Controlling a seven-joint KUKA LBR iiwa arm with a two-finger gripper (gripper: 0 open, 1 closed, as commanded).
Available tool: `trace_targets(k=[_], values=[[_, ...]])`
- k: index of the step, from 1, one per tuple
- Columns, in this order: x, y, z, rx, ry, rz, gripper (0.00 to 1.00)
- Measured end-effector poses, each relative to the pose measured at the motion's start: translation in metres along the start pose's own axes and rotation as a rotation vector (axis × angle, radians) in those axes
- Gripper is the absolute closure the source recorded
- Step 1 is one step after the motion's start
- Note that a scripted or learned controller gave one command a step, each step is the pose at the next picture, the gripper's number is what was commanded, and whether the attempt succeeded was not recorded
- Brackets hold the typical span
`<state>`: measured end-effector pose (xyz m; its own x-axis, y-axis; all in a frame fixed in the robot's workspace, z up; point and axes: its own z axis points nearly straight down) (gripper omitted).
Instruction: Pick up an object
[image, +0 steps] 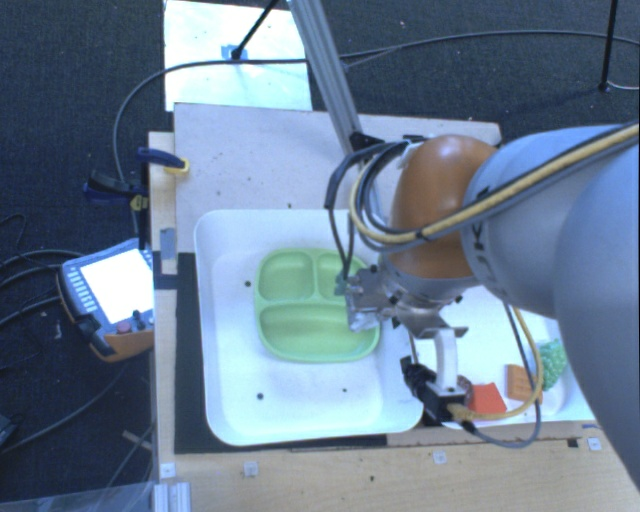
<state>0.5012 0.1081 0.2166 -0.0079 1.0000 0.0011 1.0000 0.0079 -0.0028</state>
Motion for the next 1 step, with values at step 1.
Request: trace_targets(k=[1], values=[[-0.0019, 0.0007, -0.0015, -0.003, -0.001, 0.004, 0.00]])
